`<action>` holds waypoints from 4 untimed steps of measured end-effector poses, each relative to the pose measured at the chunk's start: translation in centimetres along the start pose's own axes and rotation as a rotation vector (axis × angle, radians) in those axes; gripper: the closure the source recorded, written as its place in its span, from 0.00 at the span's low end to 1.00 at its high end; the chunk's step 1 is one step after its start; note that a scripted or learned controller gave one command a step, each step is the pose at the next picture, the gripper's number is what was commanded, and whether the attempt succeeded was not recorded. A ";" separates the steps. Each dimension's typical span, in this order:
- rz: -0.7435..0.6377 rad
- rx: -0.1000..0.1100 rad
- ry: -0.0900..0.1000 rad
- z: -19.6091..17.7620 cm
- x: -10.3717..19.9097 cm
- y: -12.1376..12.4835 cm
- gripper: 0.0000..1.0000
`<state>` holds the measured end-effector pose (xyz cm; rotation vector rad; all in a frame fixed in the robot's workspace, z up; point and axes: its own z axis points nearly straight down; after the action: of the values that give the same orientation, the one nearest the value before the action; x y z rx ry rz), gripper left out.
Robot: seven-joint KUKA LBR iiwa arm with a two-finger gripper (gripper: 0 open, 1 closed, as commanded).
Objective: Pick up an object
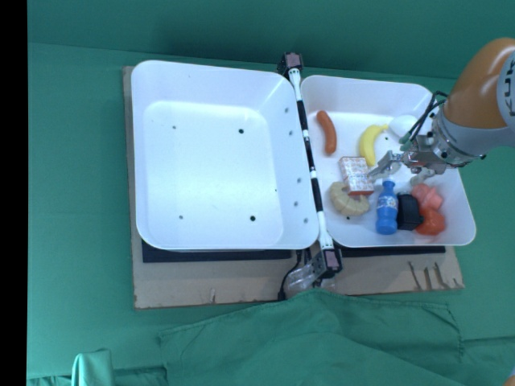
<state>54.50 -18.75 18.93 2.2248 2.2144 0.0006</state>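
Observation:
The right bin holds several small objects: an orange sausage, a yellow banana, a white ball, a red-and-white box, a pale ring-shaped pastry, a blue bottle, a black object and red-orange pieces. My gripper hangs over the right half of this bin, above the bottle and just right of the box. Its fingers spread apart with nothing between them.
The left bin sits beside the right one, joined by a black-and-white hinge strip. Both rest on a cardboard sheet on green cloth. A fold of green cloth lies in front.

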 end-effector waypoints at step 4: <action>-0.008 -0.012 0.001 -22.8 11.3 1.1 1.00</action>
<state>55.60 -7.40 41.72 2.2100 2.2177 0.0150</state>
